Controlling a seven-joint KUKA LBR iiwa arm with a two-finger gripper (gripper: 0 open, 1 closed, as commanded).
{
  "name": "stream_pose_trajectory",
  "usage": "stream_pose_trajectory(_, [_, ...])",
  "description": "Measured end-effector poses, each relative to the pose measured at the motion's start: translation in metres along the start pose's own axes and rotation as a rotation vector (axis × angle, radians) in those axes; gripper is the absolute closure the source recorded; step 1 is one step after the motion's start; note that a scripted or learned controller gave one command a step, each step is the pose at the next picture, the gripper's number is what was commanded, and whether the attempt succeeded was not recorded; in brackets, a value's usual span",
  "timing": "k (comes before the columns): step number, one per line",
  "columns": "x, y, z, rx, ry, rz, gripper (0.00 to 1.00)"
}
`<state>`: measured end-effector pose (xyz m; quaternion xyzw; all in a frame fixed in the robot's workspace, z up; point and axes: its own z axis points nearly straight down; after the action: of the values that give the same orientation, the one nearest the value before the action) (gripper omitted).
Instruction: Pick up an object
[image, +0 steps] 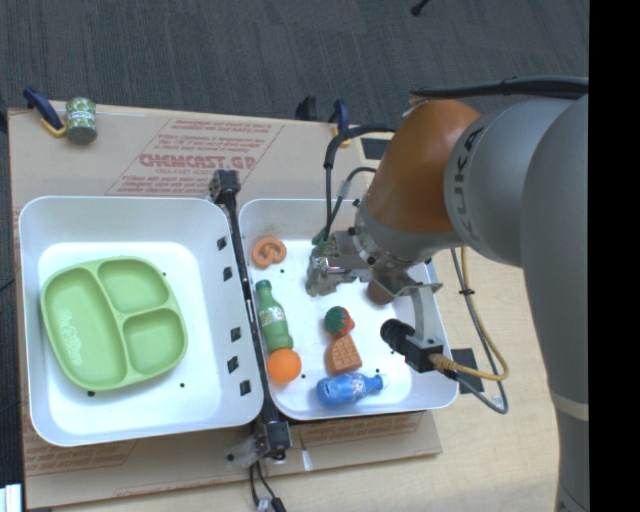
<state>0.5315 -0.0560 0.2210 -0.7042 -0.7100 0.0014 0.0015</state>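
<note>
Claw (322, 272) hangs low in the right bin (300, 215), upper middle; metal fingers point left but their gap is too blurred to read, so open or closed: cannot tell. Nothing visible between them, so the pick looks not yet done; grasp and lift are still left.

Candidates all lie on the right bin floor: orange pretzel-like piece (267, 251) just left of the claw, green bottle (270, 315) along the left wall, orange ball (284, 366) touching the bottle's lower end, round red-green fruit toy (339, 321) just below the claw, waffle-textured orange wedge (344, 354) under it, blue bottle (349, 388) lying on its side near the front wall. Toys look like smooth hard plastic, mostly rounded, likely slippery.

Left bin (40, 225) holds a matte green divided tray (112, 322), three compartments. Bins glossy white, shallow, clipped together over printed cardboard (200, 160) on the desk.
</note>
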Motion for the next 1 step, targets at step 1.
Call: stream_pose_trajectory(1, [0.0165, -0.0118, 0.004, -0.001, -0.001, 0.0, 1.0])
